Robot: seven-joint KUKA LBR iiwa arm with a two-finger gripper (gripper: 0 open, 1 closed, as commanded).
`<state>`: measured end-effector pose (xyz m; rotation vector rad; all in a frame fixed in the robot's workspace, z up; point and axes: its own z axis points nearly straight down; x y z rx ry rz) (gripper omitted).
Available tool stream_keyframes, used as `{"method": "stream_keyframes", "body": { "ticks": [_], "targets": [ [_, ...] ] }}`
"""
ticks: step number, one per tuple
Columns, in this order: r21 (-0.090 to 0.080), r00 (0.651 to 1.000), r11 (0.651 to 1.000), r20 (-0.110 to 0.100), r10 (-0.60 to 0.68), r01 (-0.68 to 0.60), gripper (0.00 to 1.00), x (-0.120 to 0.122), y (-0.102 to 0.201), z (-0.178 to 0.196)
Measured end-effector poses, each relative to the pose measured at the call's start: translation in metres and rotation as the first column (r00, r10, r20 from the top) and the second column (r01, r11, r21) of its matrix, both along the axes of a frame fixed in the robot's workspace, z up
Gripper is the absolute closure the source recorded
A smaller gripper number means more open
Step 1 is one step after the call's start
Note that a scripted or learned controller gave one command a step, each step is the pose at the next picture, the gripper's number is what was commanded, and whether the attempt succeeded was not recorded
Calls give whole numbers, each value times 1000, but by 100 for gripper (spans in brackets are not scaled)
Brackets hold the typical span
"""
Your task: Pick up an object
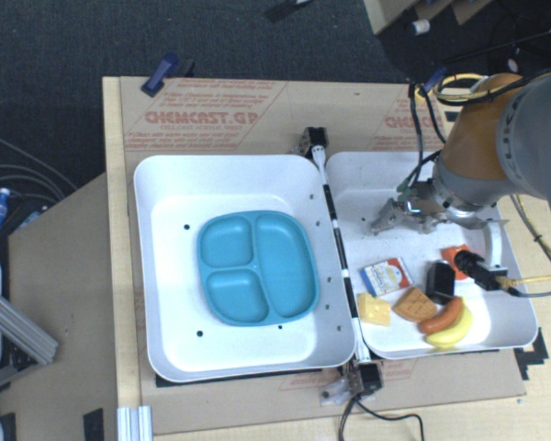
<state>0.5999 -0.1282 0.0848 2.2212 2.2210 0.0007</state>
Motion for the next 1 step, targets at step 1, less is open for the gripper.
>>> {"method": "stream_keyframes", "body": {
  "ticks": [1],
  "targets": [
    [0,1000,1000,0,1,-1,0,60,-13,0]
  ]
}}
